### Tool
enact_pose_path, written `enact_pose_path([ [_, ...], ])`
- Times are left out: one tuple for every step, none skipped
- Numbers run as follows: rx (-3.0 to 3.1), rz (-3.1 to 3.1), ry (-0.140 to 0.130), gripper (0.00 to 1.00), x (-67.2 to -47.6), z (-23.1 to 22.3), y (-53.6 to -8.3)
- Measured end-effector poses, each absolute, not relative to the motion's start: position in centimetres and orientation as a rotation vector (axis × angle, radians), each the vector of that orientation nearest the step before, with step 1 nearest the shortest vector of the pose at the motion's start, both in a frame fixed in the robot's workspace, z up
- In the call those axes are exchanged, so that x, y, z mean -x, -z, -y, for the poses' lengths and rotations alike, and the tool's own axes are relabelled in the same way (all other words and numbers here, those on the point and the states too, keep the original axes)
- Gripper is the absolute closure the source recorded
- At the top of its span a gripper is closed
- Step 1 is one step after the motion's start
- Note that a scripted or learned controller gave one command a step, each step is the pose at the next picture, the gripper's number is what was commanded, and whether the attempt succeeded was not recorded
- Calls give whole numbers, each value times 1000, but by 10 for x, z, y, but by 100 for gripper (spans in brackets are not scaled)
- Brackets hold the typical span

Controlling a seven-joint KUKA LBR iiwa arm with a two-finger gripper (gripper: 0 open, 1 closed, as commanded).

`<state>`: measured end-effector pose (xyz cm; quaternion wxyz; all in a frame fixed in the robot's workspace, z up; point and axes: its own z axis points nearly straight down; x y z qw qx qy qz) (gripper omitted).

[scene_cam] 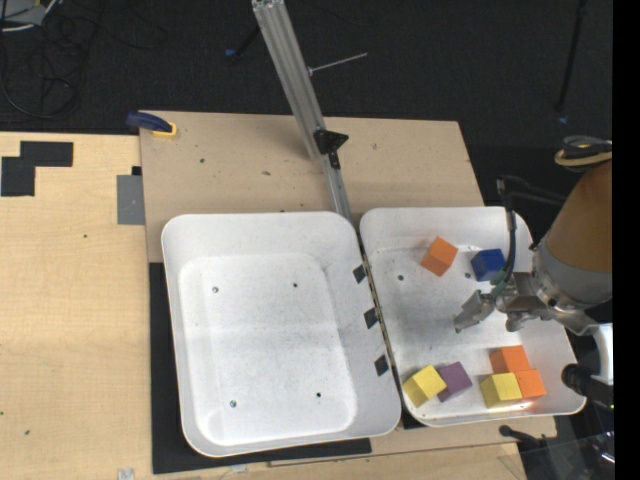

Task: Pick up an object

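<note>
Blocks lie loose in the right bin (400, 230), 1 of 2 shallow white bins on a tan bench (250, 158); the left bin (190, 238) sits beside it, with dark floor and cables behind. The claw (478, 313) hangs low over the right bin's floor, fingers apart, nothing between them. Just behind it are a blue block (488, 263) and an orange block (438, 255); nearer the camera, yellow (425, 383) and purple (455, 377) blocks.

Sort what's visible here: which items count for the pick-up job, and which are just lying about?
Job:
gripper
orange block
blue block
yellow block
purple block
yellow-and-orange cluster
right bin

Lying about:
left bin
aluminium rail
blue-handled clamp
</note>
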<state>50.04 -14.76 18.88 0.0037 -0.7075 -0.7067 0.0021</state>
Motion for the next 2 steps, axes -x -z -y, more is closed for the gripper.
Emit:
enact_pose_path([
  [2215, 2214, -7, 0, -495, 136, -133],
  [2223, 2216, 0, 0, -496, 136, -91],
])
